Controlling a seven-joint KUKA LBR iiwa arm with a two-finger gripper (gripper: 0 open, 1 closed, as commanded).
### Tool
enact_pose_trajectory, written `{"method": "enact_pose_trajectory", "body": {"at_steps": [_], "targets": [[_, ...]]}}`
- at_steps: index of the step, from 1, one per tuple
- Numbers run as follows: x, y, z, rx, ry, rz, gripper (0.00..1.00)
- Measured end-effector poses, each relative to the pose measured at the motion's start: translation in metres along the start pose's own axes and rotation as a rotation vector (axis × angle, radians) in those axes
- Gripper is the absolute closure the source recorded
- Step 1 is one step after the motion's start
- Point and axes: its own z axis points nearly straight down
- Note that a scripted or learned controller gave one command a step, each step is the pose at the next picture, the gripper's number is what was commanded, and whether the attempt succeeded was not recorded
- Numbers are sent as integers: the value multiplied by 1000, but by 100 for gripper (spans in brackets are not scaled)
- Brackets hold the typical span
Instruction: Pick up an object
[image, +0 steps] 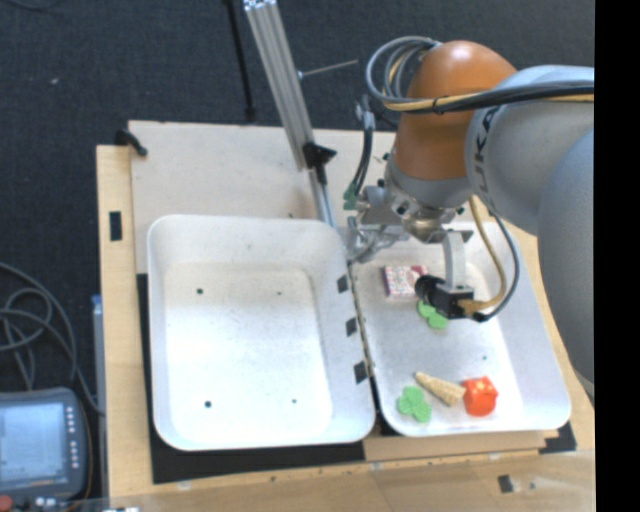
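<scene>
Gripper (366, 240) over the right bin (515, 345), at its far left corner

Whether it is apart or together I cannot tell. The pink block (401, 281) lies just beside it: best to centre over that and drop straight (the bin's left wall is close). The cone (437, 388) and red piece (481, 397) near the front rim have opener room

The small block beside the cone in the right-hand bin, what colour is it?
The block is red, shading to orange; the camera view shows it best.
</scene>
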Motion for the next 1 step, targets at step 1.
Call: {"method": "enact_pose_trajectory", "body": {"at_steps": [1], "targets": [[41,-21,9,1,-1,0,100]]}}
